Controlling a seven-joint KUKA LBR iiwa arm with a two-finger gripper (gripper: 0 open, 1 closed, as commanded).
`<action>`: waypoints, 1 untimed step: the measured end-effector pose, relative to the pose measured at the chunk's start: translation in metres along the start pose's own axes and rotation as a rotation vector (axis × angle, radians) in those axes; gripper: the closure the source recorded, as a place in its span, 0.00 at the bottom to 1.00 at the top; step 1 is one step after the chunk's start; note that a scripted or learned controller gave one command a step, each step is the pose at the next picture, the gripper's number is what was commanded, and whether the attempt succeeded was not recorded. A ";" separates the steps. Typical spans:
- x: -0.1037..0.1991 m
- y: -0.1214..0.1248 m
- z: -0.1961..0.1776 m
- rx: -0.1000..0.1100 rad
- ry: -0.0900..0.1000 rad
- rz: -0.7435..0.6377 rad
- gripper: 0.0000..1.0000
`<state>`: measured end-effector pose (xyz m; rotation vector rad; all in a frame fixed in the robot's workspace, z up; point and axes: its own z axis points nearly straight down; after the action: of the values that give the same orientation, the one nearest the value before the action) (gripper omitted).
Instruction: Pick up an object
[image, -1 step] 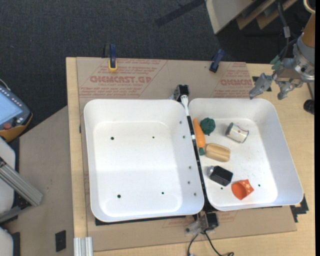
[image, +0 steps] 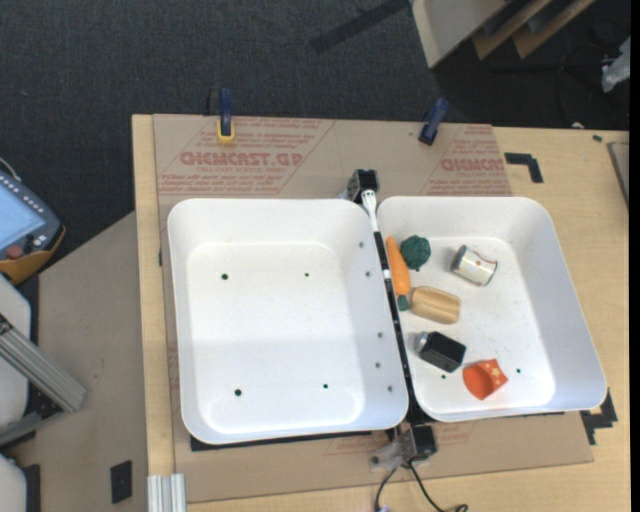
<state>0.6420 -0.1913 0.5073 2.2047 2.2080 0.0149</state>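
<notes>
gripper: can't tell its state from this camera view, so nothing to say on aperture or hold.
targets: all five candidates sit in the right bin (image: 560, 300), bunched toward its left half; any of them would satisfy the pick.
carrot (image: 398, 270): orange, long, tapered, smooth plastic look; lies right along the divider between the bins. Risk: a finger lands on the bin wall instead of beside it, or it rolls out of a pinch.
green lump (image: 416, 250): dark green, knobbly, roundish; just beside the carrot's upper end, looks to be touching it. Risk: closing on it drags the carrot too.
wooden block (image: 435, 305): pale tan, rounded cylinder-ish, matte; lies on its side against the carrot's lower end. Risk: rolls if gripped across the curve.
black box (image: 441, 351): small, matte, flat-faced; near the block. Probably the safest grip, flat parallel sides.
orange wedge (image: 485, 379): glossy, angular, open on one side; near the bin's front wall. Risk: sloped faces squirt out under squeeze.
can (image: 473, 264): small metal-and-white cylinder on its side, well apart from the rest. Risk: slick, rolls.
left bin (image: 200, 300): white smooth plastic, a few dark dots on its floor.
surface (image: 300, 150): brown printed cardboard, clamped at the far edge.
</notes>
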 end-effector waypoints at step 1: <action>0.001 0.001 0.000 0.014 0.003 -0.001 1.00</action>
<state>0.6429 -0.1902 0.5069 2.2120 2.2170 0.0026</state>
